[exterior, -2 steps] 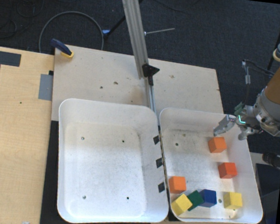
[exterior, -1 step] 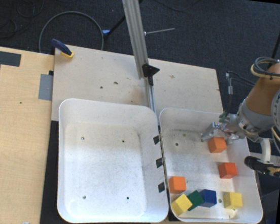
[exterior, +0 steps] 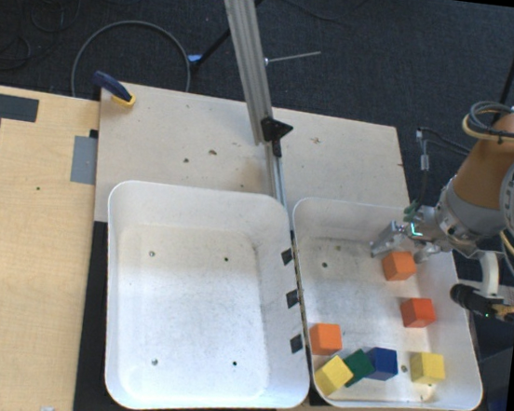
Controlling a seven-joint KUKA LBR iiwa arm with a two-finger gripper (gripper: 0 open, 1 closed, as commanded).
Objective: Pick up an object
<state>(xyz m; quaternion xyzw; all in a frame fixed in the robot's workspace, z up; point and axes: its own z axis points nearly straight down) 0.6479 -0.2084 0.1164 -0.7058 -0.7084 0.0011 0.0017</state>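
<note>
My gripper (exterior: 408, 245) hangs over the far part of the right bin (exterior: 349, 220), open, with its fingers spread. An orange cube (exterior: 399, 266) lies right below the fingertips, on the near side of them; I cannot make out any grip on it. Further toward the front of the same bin lie a red-orange cube (exterior: 418, 312), an orange cube (exterior: 325, 338), a yellow cube (exterior: 332, 373), a green cube (exterior: 360, 365), a blue cube (exterior: 384, 361) and another yellow cube (exterior: 427, 367).
The left bin (exterior: 145, 199) stands beside the right one, with black clips (exterior: 291, 297) along the shared wall. A slanted aluminium bar (exterior: 252, 68) rises behind the bins. The arm's orange band (exterior: 497, 166) is at the right.
</note>
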